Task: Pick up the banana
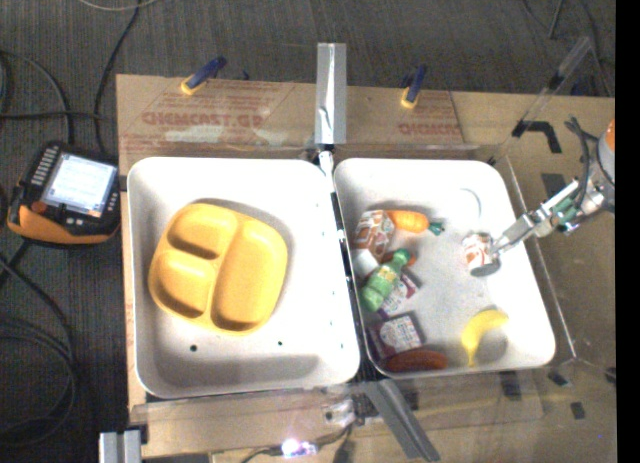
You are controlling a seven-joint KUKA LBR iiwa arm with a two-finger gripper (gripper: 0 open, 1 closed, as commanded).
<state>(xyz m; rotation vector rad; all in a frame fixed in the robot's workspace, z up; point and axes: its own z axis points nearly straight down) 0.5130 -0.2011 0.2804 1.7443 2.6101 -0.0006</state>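
Banana (482, 334) lies in the right bin (520, 211), near that bin's front right corner, resting on the bin floor and untouched. Gripper (497, 246) reaches in over the right bin's far right rim, just above a small red-and-white can (477, 251), well behind the banana. Whether its tips are spread or pressed together cannot be told. A yellow 3-compartment tray (220, 266) sits in the left bin (160, 371).
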